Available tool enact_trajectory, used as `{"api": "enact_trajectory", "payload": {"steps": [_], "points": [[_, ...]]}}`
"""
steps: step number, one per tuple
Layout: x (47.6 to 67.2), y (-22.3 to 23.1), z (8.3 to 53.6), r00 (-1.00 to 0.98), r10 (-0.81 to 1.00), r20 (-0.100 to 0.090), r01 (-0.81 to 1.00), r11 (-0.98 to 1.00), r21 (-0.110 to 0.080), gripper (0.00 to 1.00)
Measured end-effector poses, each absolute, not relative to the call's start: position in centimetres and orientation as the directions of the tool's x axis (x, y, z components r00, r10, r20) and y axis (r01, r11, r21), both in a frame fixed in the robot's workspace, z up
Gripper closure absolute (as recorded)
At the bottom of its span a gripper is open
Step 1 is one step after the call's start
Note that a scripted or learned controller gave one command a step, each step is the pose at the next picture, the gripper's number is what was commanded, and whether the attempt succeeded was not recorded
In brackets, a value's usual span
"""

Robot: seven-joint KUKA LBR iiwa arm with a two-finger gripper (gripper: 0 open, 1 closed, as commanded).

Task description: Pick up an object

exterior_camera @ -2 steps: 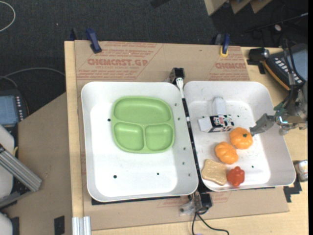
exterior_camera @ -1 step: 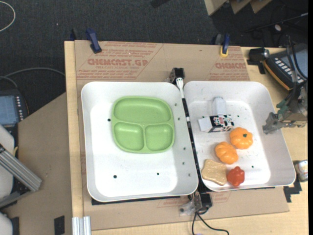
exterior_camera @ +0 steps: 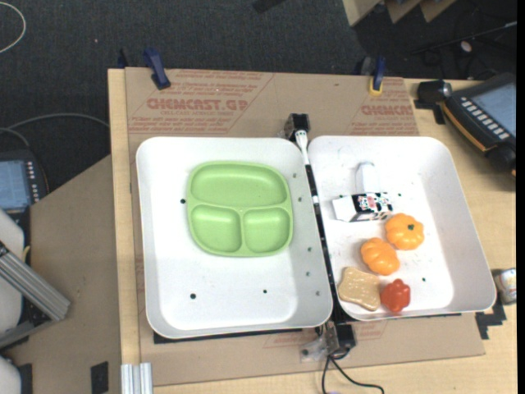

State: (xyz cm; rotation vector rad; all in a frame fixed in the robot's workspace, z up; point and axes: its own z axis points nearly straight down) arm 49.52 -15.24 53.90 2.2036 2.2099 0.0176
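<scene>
The right bin [exterior_camera: 435, 179] holds several small items. A white bottle with a black-and-white label [exterior_camera: 365, 197] lies near the bin's middle. Just below it sits an orange toy pumpkin [exterior_camera: 405, 231], with a second orange piece [exterior_camera: 380, 256] to its lower left. A tan toast-shaped piece [exterior_camera: 361, 289] and a red pepper-like piece [exterior_camera: 395, 295] rest by the front wall. In the left bin [exterior_camera: 164, 253] lies a green three-compartment plate [exterior_camera: 240, 208].
Both bins stand on a cardboard sheet [exterior_camera: 205, 97] held by clamps at the back. A dark tablet-like device [exterior_camera: 488, 113] lies off the bench at the right. Cables run along the front edge [exterior_camera: 336, 359].
</scene>
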Motion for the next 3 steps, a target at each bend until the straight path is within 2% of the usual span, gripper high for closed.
{"api": "enact_trajectory", "payload": {"steps": [1, 2, 3], "points": [[47.7, -16.0, 38.8, 0.003, 1.000, 0.004, 1.000, -0.003, -0.015, 1.00], [48.0, -11.6, 54.1, -0.006, 1.000, -0.003, 1.000, 0.006, 0.021, 1.00], [47.8, -14.3, 38.2, 0.004, 1.000, 0.002, 1.000, -0.004, -0.015, 1.00]]}}
